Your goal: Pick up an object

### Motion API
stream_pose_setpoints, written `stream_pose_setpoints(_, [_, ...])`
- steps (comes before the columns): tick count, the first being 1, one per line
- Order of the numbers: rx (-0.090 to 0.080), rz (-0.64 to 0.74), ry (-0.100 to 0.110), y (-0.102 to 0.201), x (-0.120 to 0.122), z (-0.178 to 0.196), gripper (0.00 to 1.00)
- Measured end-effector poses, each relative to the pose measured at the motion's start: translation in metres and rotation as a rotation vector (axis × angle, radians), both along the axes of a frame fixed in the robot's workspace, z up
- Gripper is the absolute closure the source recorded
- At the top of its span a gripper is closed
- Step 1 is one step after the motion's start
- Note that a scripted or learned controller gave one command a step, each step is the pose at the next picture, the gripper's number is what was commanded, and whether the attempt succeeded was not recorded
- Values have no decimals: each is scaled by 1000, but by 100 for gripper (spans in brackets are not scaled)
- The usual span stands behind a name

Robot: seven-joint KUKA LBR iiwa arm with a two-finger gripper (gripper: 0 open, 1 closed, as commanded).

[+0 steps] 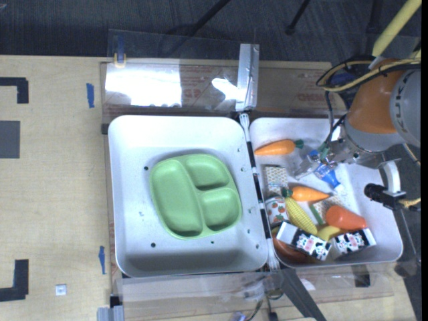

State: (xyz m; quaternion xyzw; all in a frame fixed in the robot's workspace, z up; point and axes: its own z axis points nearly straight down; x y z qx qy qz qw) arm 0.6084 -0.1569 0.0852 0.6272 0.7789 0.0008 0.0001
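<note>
The gripper point(319, 159) hangs in the upper middle of the right bin point(388, 246), at the end of the grey arm point(394, 105) that comes in from the right edge of the frame with its orange band point(371, 109) above the wrist. Whether it is released or clenched cannot be told, since its metal parts blur together with a blue-and-white object point(329, 176) lying just below them. Nothing can be seen gripped by it.

Just to the left of the gripper, an orange carrot point(275, 148) lies across the upper left part of the right bin, its green end pointing right. Below the gripper, a second carrot point(309, 194) lies near the middle of the bin, and a yellow corn cob point(299, 215) slants beneath it. To the right of the corn sits a red-orange pepper-like piece point(344, 217). A small patterned can point(275, 209) stands beside the bin's left wall. Along the lower edge of the bin, two black-and-white patterned cartons point(304, 241) and point(352, 240) lie side by side, touching the pile above them.

The left bin point(127, 246) fills the middle of the frame and holds a green divided plate point(195, 194) with three compartments, lying flat in its centre. Both bins rest on a pale wooden bench point(53, 199) marked with black corner shapes at the left of the frame.
</note>
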Motion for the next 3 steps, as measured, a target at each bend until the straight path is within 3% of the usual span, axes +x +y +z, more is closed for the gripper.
stream_pose_setpoints(1, [-2, -2, -5, -2, 2, 10, 100])
stream_pose_setpoints(2, [-5, 47, -3, 19, 14, 1, 100])
stream_pose_setpoints(3, [-2, -8, 2, 63, 39, 108, 100])
